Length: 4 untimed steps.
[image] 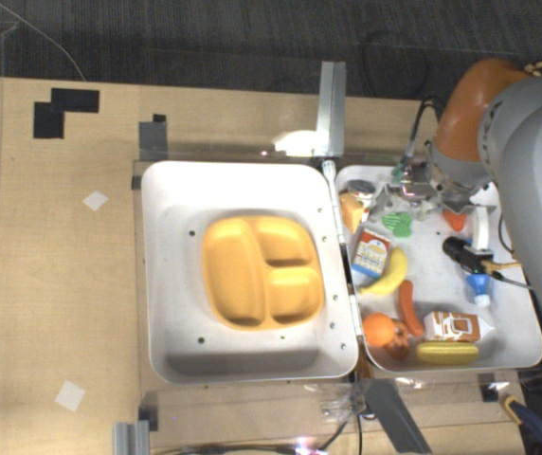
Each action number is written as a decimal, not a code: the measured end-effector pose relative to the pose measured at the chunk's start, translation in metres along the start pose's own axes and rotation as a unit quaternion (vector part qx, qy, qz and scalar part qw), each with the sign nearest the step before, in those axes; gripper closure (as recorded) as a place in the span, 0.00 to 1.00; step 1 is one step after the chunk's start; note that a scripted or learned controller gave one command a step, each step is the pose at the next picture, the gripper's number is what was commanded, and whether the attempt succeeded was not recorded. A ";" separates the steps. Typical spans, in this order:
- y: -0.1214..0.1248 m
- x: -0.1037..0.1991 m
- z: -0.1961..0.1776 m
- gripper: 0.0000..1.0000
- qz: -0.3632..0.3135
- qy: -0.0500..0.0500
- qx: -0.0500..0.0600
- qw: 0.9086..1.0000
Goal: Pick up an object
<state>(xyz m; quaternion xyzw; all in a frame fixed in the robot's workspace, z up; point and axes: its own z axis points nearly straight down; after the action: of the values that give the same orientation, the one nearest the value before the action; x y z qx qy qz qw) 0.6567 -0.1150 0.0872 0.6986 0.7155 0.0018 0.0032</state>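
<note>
- Hanging over the far left part of the right bin (517,316), the gripper (413,193) points down into it. From this slant I cannot tell whether it is spread or closed, and nothing can be seen held in it.
- A small green object (396,224) lies just on the near side of the gripper, close below it. Whether the two touch cannot be told.
- A red-orange piece (454,221) lies to the right of the gripper on the bin floor.
- A pale yellowish item (350,211) sits to the left of the gripper, against the bin's left wall.
- Nearer than the green object, a small printed carton (370,254) lies tilted, and a banana (390,275) curves along its right and near side, touching it.
- A reddish sausage (408,307) lies just beyond the banana on the near side.
- An orange (382,333) sits beside the sausage in the near left corner.
- A brown-and-white carton (453,326) lies right of the sausage, with a long yellow piece (446,352) just nearer, by the near wall.
- The grey arm (536,159) rises from the gripper to the right, with its orange band (465,121) above the wrist.
- The left bin (171,254) holds a yellow divided tray (260,268) at its middle.
- Both bins rest on the wooden bench (53,282).
</note>
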 end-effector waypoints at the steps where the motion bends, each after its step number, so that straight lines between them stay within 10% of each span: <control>1: 0.003 0.002 -0.014 1.00 -0.005 -0.001 -0.004 1.000; 2: 0.017 0.065 -0.102 1.00 -0.142 0.000 -0.003 0.990; 3: 0.013 0.055 -0.113 1.00 -0.163 0.000 -0.001 0.987; 4: -0.017 0.031 -0.048 1.00 -0.128 -0.002 -0.016 0.992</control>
<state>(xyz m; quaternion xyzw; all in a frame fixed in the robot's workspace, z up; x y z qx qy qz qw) 0.6388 -0.0846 0.1346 0.6009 0.7991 0.0110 0.0157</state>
